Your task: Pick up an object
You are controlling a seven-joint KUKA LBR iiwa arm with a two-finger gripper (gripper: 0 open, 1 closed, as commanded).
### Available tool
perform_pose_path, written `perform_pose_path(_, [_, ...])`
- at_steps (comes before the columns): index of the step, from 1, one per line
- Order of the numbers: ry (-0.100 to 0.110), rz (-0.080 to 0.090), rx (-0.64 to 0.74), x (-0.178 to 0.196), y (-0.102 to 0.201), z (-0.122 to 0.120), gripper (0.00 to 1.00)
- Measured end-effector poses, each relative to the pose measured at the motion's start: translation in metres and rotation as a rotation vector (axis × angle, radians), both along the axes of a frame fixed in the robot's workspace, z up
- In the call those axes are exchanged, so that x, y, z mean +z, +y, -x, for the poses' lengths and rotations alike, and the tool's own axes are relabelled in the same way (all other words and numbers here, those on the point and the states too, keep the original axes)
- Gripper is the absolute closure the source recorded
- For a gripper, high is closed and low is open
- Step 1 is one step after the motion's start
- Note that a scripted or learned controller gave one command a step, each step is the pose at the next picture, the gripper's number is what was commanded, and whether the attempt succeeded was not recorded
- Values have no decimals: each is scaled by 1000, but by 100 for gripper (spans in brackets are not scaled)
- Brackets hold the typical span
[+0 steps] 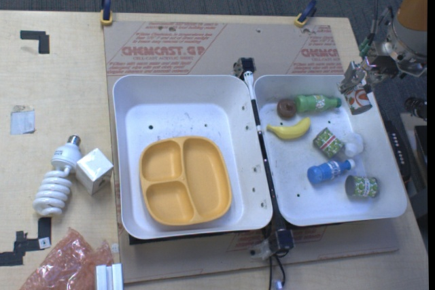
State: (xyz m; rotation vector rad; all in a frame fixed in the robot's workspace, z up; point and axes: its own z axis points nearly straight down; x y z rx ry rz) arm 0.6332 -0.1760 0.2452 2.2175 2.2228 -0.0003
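Counter (61, 92), near edge: red mesh bag (64, 261). Further back, left: spiral light bulb (54, 183) beside small white box (94, 170). Left bin (129, 112): yellow divided plate (185, 180). Right bin (387, 207), near to far: green can (361, 187), blue bottle (329, 171), green carton (328, 142), banana (289, 130), brown round item (287, 107), green bottle (316, 103). Tool (357, 81) at the right bin's far right corner, a red-and-white object (361, 99) just below it; finger state cannot be told.
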Motion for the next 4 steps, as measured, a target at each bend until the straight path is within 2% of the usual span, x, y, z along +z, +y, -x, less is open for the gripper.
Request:
perform_pose_path(1, [1, 0, -1, 49, 87, -26, 100])
perform_pose_path(2, [1, 0, -3, 57, 38, 2, 100])
perform_pose_path(3, [1, 0, 0, 43, 76, -25, 100])
perform_pose_path(4, [0, 0, -3, 67, 26, -26, 100])
